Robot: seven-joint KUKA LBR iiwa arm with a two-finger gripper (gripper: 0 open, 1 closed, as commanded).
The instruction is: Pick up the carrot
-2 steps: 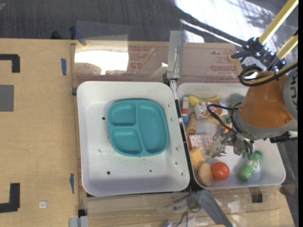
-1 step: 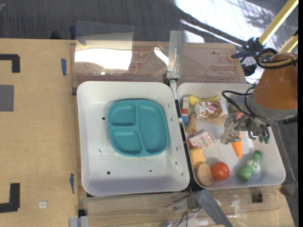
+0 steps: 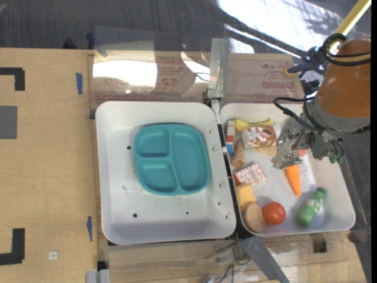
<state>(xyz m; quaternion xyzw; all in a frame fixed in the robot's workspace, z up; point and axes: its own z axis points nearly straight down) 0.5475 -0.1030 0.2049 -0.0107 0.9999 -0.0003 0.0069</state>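
Across the left bin [image 3: 112, 217], a teal divided plate [image 3: 172, 158] is seen. Right bin [image 3: 344, 208]: banana [image 3: 252, 124], snack packets, tomato [image 3: 274, 213] and green bottle [image 3: 310, 207] are noted. Carrot [image 3: 293, 178] is lying loose between packets and bottle. Gripper [image 3: 288, 157] is poised just above the carrot's top end; finger state cannot be told.

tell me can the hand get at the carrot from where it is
Probably yes: the hand hangs just above the carrot's upper end, and the carrot lies on bare bin floor, apart from the tomato and green bottle.

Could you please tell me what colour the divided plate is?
Teal, seen in the camera view: plate.
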